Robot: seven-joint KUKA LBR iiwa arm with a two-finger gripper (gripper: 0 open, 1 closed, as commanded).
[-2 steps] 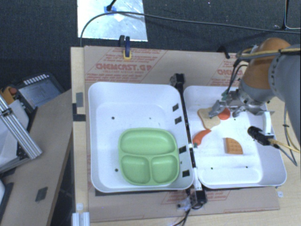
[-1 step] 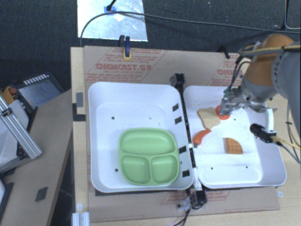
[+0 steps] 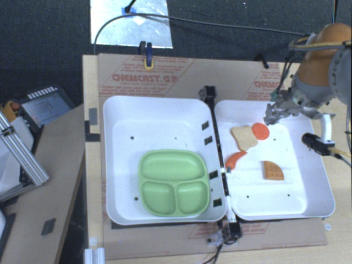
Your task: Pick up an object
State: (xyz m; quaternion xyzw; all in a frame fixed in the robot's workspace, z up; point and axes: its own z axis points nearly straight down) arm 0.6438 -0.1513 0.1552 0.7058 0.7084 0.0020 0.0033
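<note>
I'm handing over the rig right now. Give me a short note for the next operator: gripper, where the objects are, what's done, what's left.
Gripper: over the far part of the right bin, just above the red piece; nothing seen between its fingers.
Right bin: beige slice touching the red piece, orange piece near the divider, waffle wedge toward the middle.
Left bin: green tray.
Done: no pick yet.
Left: grasp and lift one object; the red piece is closest.

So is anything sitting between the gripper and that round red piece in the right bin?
Nothing visible does. The gripper hangs just above and right of the round red piece; the beige bread-shaped piece touches its far side.
</note>
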